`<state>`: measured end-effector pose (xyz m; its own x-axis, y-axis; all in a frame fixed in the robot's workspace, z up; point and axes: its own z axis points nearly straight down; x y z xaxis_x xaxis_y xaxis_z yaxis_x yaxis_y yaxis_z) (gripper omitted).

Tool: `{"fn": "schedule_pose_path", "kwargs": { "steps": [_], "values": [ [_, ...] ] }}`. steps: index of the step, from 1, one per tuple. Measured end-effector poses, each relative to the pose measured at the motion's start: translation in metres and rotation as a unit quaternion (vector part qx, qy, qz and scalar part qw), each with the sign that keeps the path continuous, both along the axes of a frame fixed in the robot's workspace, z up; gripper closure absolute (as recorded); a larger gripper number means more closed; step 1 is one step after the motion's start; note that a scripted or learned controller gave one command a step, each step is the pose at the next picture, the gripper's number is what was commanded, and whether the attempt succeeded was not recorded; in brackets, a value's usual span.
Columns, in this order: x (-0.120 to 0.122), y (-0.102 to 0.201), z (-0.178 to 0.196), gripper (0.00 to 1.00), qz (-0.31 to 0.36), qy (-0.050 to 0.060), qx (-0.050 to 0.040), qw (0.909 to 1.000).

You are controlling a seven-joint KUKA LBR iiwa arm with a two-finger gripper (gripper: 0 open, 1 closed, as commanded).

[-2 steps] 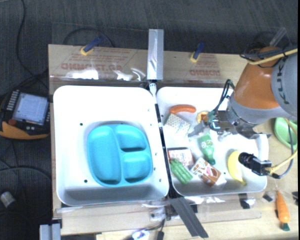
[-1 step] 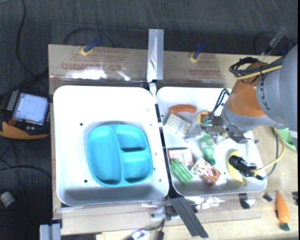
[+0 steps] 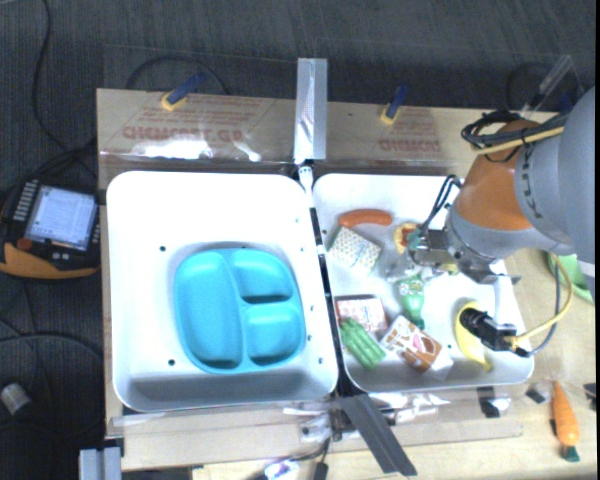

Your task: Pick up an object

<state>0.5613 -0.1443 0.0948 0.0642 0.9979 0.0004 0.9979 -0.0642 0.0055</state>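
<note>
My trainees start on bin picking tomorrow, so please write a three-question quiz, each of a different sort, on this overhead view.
1. True or false: the blue divided tray lies in the left bin.
2. Which lies nearest the right bin's far wall? A) the banana B) the orange sausage-shaped item C) the green item
3. Fill in: the end effector is over the ____ bin.

Key: 1 true; 2 B; 3 right.

glossy blue plastic tray (image 3: 242, 308), smooth white plastic bins (image 3: 140, 218), cardboard backing (image 3: 210, 123)
</note>
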Motion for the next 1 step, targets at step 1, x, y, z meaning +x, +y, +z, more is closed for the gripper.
{"fn": "schedule_pose_path", "kwargs": {
  "steps": [1],
  "values": [
    [0.0330, 0.0396, 0.1020, 1.00, -0.036, 0.006, -0.0010, 0.9993]
  ]
}}
